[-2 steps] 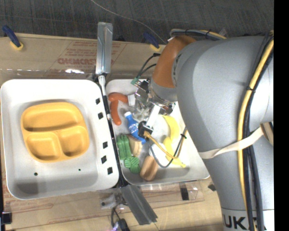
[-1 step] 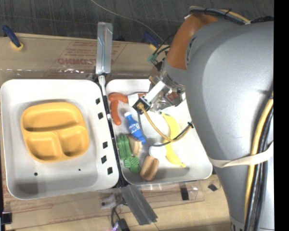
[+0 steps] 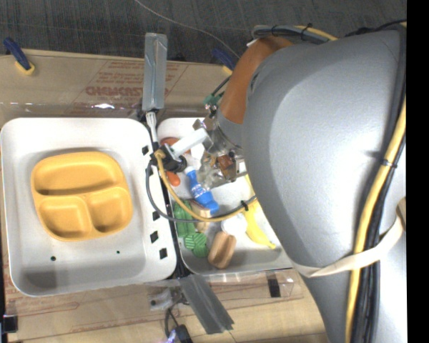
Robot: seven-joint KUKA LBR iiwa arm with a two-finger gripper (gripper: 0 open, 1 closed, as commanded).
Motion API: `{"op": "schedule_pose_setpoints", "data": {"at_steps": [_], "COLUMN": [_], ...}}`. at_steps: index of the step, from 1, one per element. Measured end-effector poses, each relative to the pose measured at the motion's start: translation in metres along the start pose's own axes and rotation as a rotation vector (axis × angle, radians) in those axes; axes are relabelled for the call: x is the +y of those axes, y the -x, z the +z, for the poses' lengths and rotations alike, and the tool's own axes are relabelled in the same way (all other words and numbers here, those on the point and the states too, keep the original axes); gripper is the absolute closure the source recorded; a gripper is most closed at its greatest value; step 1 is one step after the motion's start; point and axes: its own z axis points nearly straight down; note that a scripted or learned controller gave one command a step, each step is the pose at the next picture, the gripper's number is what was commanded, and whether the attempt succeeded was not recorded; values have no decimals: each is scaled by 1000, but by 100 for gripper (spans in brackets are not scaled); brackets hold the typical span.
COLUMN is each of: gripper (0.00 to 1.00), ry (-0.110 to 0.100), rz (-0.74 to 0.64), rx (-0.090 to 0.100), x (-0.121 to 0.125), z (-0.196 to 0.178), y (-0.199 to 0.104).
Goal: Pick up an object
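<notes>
Fingers hang above blue bottle, lying slantwise, top-left to bottom-right.

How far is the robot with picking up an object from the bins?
Done: the arm has reached over the right bin, and its gripper is low among the clutter near a blue object.
In hand: nothing visibly between the fingers, so no grasp is confirmed.
Left: gripping and lifting one item. The yellow tray lies untouched in the left bin; the brown object still rests in the right bin.
</notes>
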Motion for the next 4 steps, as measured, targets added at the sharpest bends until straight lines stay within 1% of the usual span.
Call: {"op": "schedule_pose_setpoints", "data": {"at_steps": [1, 2, 3, 4], "gripper": [100, 100, 100, 100], "ry": [-1, 4, 2, 5], "rz": [-7, 56, 10, -21], "rx": [-6, 5, 0, 8], "x": [0, 51, -21, 26], "z": [-6, -30, 1, -58], "y": [-1, -18, -41, -61]}}
